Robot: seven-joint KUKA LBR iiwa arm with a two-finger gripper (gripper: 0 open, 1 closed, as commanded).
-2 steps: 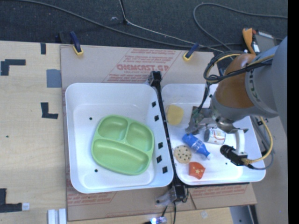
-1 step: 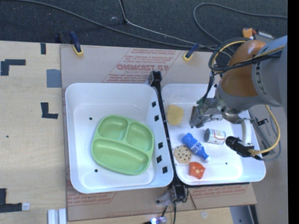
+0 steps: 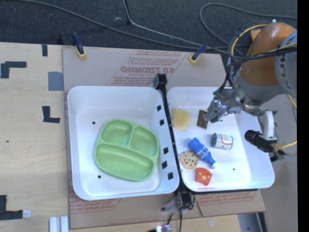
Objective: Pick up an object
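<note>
Hovering over the right bin (image 3: 260,175), the gripper (image 3: 212,115), whose jaws' spread cannot be told, should drop squarely onto the brown block (image 3: 202,119) at its nine o'clock.

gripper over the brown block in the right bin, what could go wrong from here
The gripper hangs right above the small brown block, which looks thin and dark, so a grasp could easily slip off or nudge it aside. The yellow piece lies close on the block's left, and a push could shove one into the other. The small can lies on its side just below the gripper, so a stray bump might send it rolling.
</note>
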